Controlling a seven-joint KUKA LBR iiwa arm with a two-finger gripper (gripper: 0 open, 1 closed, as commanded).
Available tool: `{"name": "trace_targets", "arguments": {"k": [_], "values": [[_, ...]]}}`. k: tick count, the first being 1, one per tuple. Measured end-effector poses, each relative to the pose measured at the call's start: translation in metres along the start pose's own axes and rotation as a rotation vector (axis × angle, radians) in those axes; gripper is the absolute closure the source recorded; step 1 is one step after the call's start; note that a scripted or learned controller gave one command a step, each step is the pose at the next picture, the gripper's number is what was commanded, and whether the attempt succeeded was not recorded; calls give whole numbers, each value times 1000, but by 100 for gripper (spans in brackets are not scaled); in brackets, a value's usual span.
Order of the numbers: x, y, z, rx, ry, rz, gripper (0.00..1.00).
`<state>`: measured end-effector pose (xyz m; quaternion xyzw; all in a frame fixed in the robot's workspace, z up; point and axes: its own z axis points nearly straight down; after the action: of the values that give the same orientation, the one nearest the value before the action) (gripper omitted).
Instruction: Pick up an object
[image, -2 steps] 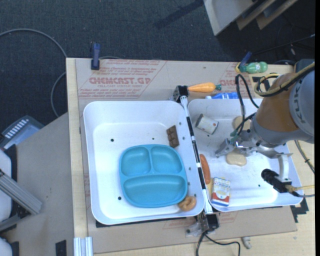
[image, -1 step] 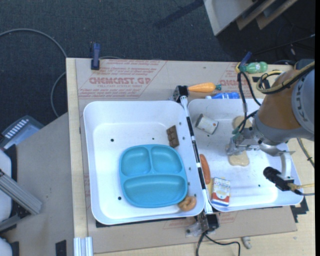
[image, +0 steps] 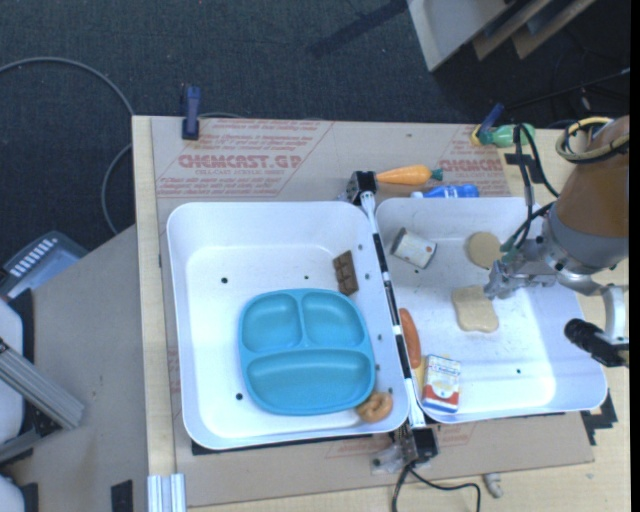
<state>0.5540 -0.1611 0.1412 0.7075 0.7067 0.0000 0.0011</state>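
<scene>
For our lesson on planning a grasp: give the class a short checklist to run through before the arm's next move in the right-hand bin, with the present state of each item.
1. Gripper is over the right bin: ok.
2. A target lies close: the tan slice sits just below and left of the gripper: ok.
3. Fingers open wide enough: cannot tell.
4. Something already held: cannot tell.
5. Neighbours leave room: the round tan piece lies close above the gripper: not ok.
6. Hot dog and carton lie apart from the slice: ok.

Pale bread slice lying flat in right bin, round cracker near
</scene>
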Motion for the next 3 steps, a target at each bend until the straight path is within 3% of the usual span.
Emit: {"name": "trace_targets", "arguments": {"k": [1,2,3], "values": [[-27,38,48,1,0,-1,100],[-27,39,47,0,0,-1,0],[-3,109,55,-1,0,-3,0]]}}
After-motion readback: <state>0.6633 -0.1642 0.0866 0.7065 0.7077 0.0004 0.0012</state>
